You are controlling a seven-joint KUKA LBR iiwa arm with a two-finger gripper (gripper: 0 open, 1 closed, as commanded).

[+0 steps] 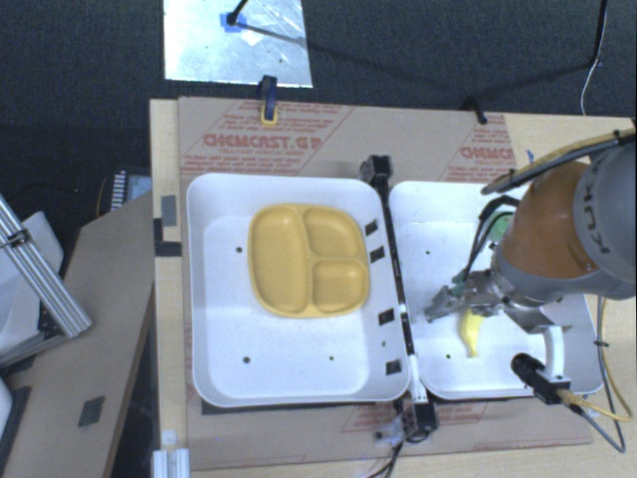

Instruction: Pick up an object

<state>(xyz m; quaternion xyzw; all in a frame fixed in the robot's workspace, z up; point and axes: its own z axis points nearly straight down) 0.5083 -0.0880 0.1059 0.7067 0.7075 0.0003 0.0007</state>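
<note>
**Camera view: arm bent low over the right bin, claw at a yellow object**

The arm (557,232) reached in from the right edge and hung over the right bin (428,227). Its broad orange band faced the camera, and grey links sat above and below that band. The wrist pointed down and toward the divider between the two bins, which put the claw (460,302) low over the bin's near half, left of the arm's bulk.

A small yellow object (470,337), curved like a banana, lay on the white floor of the right bin. Its upper end lay directly beneath the claw and its lower end pointed toward the bin's near wall. The wrist hid the place where the two met. I could not tell whether the claw was open or closed, or whether it had any hold on the object.

In the left bin (214,366) a yellow divided plate (307,260) lay flat near the middle, well apart from the arm. Both bins sat side by side on the table (164,147), on a brown sheet printed with red lettering.
</note>
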